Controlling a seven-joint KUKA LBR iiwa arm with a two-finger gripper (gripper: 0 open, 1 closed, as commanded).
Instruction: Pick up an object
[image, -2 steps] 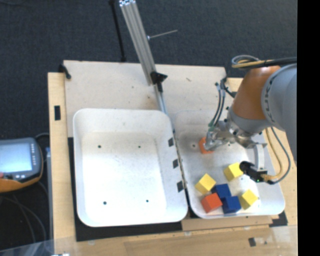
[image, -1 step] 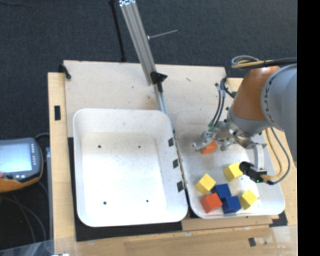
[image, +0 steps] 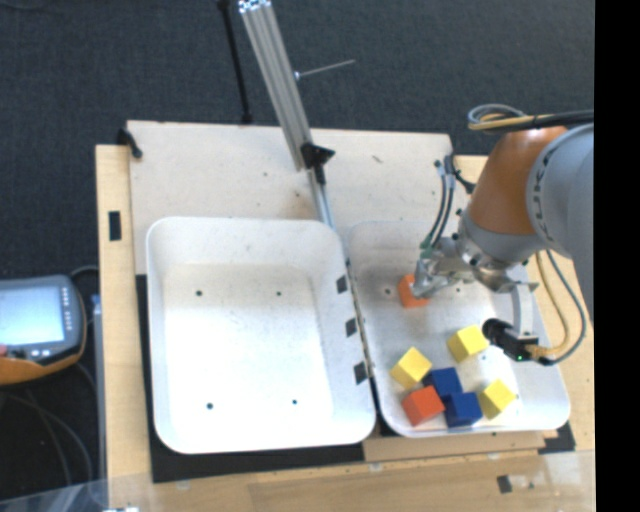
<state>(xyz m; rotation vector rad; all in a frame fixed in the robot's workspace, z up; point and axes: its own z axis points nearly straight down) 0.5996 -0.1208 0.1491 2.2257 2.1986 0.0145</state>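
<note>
White bins (image: 250, 235), yellow (image: 410, 367), blue (image: 446, 383) and orange blocks (image: 423, 404), grey arm (image: 560, 190) with orange band (image: 505, 185)

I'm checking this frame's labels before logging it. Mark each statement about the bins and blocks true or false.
1. All the blocks lie in the right bin. True.
2. The hand is over the left bin. False: it is over the right bin, at an orange block.
3. Three yellow blocks are in view. True: one, another, a third.
4. The blue blocks lie apart from all others. False: they sit in the cluster, against a second orange block.
5. A green block lies in the left bin. False: no block is there.
</note>
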